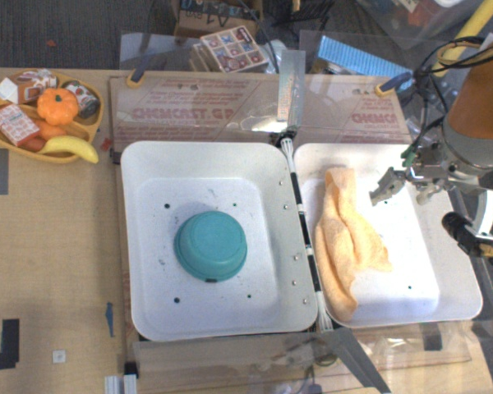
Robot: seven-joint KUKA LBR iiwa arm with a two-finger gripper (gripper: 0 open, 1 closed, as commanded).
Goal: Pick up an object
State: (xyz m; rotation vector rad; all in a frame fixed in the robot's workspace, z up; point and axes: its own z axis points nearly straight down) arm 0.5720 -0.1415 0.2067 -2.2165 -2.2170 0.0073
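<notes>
Even, bright overhead light; soft, slightly grainy picture.

Light fell from above and lay flat on the two shallow white plastic bins (pixel 140 179), whose walls came close to washing out. A patch of glare sat on the clear plastic sheet (pixel 267 121) behind them. Shadows were short and soft: a thin dark rim under the round teal bowl (pixel 212 245), a faint grey one beside the crumpled yellow-orange cloth (pixel 351 240). The grey metal gripper (pixel 388 187) looked a little smeared. The dark clutter (pixel 230 6) along the top edge was dimmer and less sharp.
</notes>
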